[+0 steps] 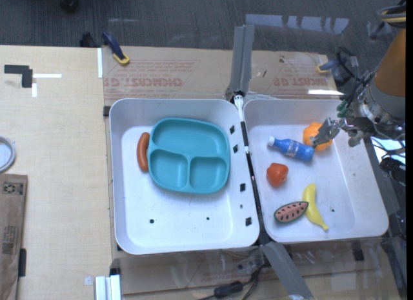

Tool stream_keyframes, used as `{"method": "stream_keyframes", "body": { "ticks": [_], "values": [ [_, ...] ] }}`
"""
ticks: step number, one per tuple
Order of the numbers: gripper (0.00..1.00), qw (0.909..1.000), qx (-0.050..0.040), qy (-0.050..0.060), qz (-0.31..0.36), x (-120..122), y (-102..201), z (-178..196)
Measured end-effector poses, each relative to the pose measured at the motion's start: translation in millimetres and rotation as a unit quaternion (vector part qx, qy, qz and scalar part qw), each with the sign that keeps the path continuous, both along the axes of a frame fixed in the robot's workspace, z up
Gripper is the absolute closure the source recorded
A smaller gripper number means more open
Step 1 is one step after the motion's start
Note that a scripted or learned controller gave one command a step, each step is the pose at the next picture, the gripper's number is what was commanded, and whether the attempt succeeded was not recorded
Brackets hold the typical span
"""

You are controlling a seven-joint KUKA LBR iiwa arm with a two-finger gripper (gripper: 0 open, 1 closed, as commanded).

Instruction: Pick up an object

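**End effector low over the orange item in the right bin**

You have the end effector (335, 128) at the right of the frame, reaching into the upper right part of the right bin (361, 228). One finger (324, 131) sits against the orange object (314, 132), but you cannot tell from this angle whether the fingers are spread or closed, or whether anything sits between them. Above it the arm's orange band (392, 66) rises toward the frame's upper right corner.

Look at the right bin's contents: the orange object lies near the bin's top centre, with a blue bottle (292, 149) with a white cap just beside it to the lower left, lying on its side. Below the bottle sits a red tomato-like piece (277, 174). Toward the bin's lower edge you see a watermelon slice (291, 211) touching or just beside a yellow banana (313, 206).

In the left bin (129, 215), a teal divided plate (190, 155) lies in the upper middle, and a sausage (142, 151) lies just beside its left rim.

On the tabletop (51, 163) at the frame's upper left, a blue and yellow clamp (115, 49) rests near the cardboard sheet (168, 76).
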State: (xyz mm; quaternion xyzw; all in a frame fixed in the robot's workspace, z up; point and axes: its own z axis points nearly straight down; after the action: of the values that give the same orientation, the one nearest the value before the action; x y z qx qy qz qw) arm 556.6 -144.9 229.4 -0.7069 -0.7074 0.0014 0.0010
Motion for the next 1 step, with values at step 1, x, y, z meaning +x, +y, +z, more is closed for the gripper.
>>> {"method": "stream_keyframes", "body": {
  "ticks": [1],
  "values": [
    [0.00,1.0000,0.0007,0.000,-0.002,-79.7,-18.4,-88.4]
  ]
}}
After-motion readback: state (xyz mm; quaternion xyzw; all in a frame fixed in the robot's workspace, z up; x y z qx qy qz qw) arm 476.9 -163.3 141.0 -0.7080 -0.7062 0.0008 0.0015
